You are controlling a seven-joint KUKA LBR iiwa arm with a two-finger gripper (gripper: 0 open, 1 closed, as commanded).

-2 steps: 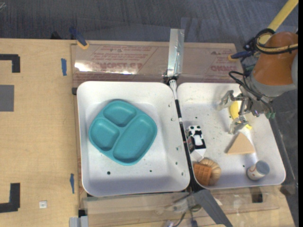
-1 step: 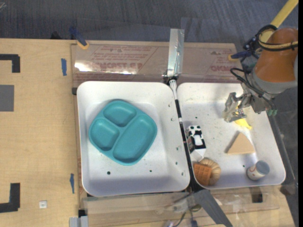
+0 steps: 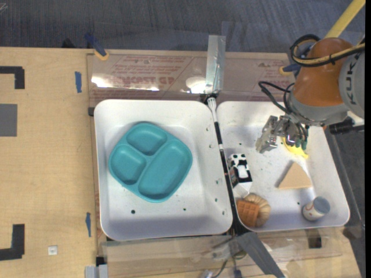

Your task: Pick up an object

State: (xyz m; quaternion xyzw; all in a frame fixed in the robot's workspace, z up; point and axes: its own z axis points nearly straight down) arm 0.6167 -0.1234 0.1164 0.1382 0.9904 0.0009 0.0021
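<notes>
Near edge, right bin (image 3: 339, 216): a small grey cup-like piece (image 3: 314, 208) in the near right corner; a round brown basket-like ball (image 3: 253, 209) at the near left corner, against the divider.
Mid right bin: a tan wedge (image 3: 294, 176) lies flat, right of centre; a small black-and-white block (image 3: 239, 168) sits by the left wall, just beyond the ball.
Left bin (image 3: 104, 172): a teal divided plate (image 3: 152, 161) at its middle, well apart from the arm.
Far right bin: the gripper (image 3: 271, 136) hangs low over the bin floor, left of a yellow-green item (image 3: 297, 147) that lies partly under the wrist; what that item is cannot be made out.
Jaws: cannot tell whether apart or together; nothing is seen between them.
Arm (image 3: 319, 77): grey with orange band, reaching in over the far right corner.
Progress: judged early. No object is lifted; every piece rests on a bin floor.
Left to do: settle on a target, close on it, raise it clear. The yellow-green item is nearest; the wedge is next.
</notes>
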